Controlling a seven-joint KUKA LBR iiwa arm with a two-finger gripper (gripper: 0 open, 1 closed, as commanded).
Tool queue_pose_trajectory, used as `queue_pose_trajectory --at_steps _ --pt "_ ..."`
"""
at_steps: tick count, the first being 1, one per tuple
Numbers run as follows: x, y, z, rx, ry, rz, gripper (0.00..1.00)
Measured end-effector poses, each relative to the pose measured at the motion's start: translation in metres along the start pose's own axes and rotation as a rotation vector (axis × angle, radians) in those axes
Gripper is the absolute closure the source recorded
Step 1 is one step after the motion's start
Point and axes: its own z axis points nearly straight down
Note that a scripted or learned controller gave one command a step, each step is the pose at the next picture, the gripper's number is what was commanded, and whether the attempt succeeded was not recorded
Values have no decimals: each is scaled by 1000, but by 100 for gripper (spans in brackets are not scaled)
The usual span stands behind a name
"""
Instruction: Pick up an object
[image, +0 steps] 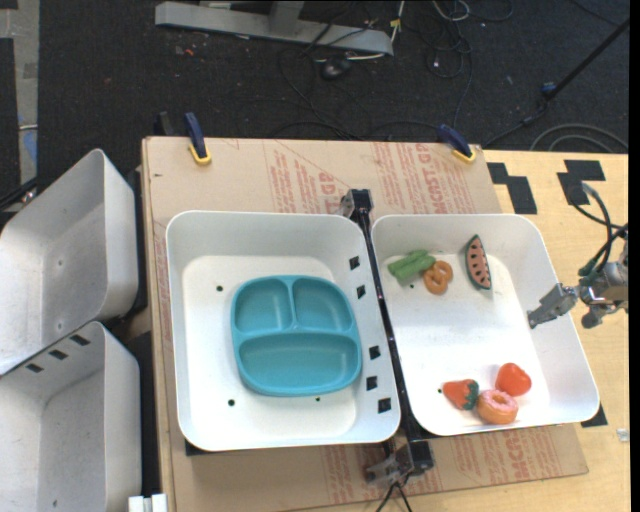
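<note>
Two bins sit side by side on the bench. The left bin (190, 300) holds a divided plate (296, 334) at its middle. In the right bin (560, 360), a bean pod (410, 265), pretzel (437, 277) and watermelon slice (477, 262) lie at the back; a carrot (461, 392), doughnut (497, 406) and pepper (513, 379) cluster at the front.

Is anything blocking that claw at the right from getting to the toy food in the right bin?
Nothing visible does. The gripper sits at the right bin's rim, and bare white floor lies between it and the watermelon slice, red pepper and pink donut.
</note>
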Motion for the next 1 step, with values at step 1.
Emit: queue_pose_trajectory --at_steps 1 --pt "1 3 -5 -11 -3 -4 0"
